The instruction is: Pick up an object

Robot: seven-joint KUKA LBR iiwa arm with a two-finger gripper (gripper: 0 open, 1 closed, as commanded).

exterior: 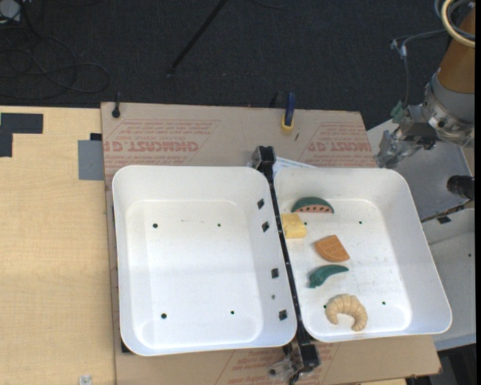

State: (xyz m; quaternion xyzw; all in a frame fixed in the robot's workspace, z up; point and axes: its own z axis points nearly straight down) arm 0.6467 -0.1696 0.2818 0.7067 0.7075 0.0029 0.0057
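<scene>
Pincer (397, 139), grip state impossible to tell, beyond the right bin (427, 239); cardboard (184, 139) lettering unreadable, upside down.

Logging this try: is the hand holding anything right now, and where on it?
Nothing is held: the hand is outside the right bin, apart from the toy food.

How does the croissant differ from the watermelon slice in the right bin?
The croissant is pale tan; the watermelon slice is dark green with a reddish face. The croissant lies at the near end of the right bin, the watermelon slice at the far end. The croissant looks plumper, the slice flatter. Both are curved, arching away from the camera, and lie untouched.
</scene>
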